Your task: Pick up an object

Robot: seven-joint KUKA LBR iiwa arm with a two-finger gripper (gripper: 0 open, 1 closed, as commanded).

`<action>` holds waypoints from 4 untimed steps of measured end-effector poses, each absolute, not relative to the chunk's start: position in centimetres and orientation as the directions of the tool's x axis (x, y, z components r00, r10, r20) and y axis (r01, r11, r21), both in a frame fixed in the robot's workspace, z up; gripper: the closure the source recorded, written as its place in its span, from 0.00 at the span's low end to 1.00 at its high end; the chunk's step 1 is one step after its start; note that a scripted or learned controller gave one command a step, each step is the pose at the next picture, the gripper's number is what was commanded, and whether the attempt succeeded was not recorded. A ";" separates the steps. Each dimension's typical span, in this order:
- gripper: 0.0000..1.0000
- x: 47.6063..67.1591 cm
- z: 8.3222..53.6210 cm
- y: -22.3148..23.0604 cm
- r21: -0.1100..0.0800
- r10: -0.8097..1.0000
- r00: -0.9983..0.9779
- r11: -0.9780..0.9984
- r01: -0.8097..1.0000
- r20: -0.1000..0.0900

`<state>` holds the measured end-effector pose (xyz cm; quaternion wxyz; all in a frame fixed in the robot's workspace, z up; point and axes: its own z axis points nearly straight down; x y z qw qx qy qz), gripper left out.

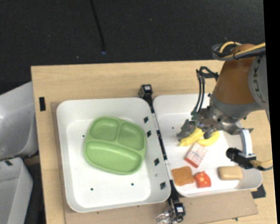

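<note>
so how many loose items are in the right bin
5: a yellow banana under the hand, a red-white packet, a brown piece, a red piece, a tan piece. The arm may hide more.

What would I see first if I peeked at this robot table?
Probably the big light-green plastic plate with three compartments, lying in the middle of the left white bin. Next, the grey arm with its orange band reaching into the right white bin, its gripper low over a yellow banana-shaped toy. Nearby lie a red-and-white packet, a brown bread-like piece, a small red toy and a tan block.
</note>
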<state>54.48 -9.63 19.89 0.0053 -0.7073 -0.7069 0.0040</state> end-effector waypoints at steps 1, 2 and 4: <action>0.00 54.8 20.6 -9.6 0.001 1.000 -0.002 0.002 1.000 0.000; 0.00 54.7 16.3 -9.9 -0.004 1.000 0.001 -0.001 1.000 -0.001; 0.00 54.7 10.5 -11.0 0.008 1.000 0.004 -0.004 1.000 -0.002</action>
